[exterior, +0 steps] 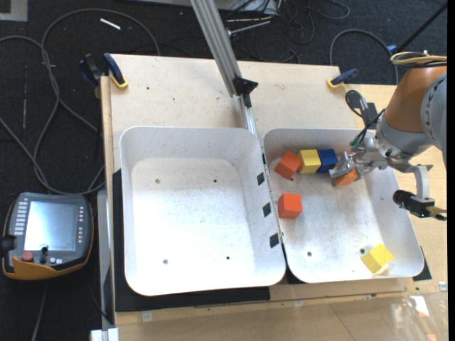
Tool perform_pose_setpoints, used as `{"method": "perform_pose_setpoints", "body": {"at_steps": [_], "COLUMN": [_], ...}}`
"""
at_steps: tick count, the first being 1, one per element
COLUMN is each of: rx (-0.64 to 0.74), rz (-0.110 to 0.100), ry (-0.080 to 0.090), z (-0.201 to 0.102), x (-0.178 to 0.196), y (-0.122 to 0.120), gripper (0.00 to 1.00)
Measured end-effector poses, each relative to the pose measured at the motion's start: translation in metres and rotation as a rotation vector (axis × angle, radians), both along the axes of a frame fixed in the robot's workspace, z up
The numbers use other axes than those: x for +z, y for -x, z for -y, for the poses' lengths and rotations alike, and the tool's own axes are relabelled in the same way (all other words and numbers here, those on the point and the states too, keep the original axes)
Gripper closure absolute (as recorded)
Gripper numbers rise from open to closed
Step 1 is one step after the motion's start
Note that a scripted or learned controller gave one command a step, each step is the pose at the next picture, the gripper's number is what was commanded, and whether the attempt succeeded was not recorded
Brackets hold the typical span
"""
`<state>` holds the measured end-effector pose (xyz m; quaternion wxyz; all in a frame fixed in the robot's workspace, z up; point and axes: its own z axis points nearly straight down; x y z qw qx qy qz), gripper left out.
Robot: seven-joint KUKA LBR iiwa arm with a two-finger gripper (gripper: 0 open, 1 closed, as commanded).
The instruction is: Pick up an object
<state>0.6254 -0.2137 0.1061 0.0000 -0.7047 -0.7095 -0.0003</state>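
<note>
The arm [416, 112], grey with an orange band above the wrist, reaches in from the right over the right bin [398, 261]; its gripper [344, 170] sits low at the bin's upper right area, and a small orange block [346, 178] shows at the fingertips, apparently clasped between them and tilted.

Just left of the gripper lies a row of three blocks near the bin's back wall: a blue block [327, 159] nearest the gripper, touching a yellow block [309, 160], which in turn touches an orange block [288, 165] set at an angle; whether the blue block touches the gripper cannot be told.

A second orange cube [289, 205] rests apart from the row, nearer the divide between the bins; a yellow block [376, 258] lies well apart in the right bin's near right corner.

The left bin [135, 261] stands beside the right one, rims touching along the middle; both rest on a pale bench [178, 91] with yellow-tipped clamps [114, 71] at its back corners; a teach pendant [46, 233] lies on the dark floor to the left of the bench.
</note>
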Motion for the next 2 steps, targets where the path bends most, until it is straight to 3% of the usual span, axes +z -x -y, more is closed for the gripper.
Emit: {"method": "perform_pose_setpoints", "body": {"at_steps": [1,2], "rx": [-0.003,0.001], "rz": [-0.039,0.006], "ry": [-0.002,0.000], "z": [-0.071,-0.142], "x": [0.020,0.094], "y": [-0.035,-0.026], "gripper": [1.00,1.00]}}
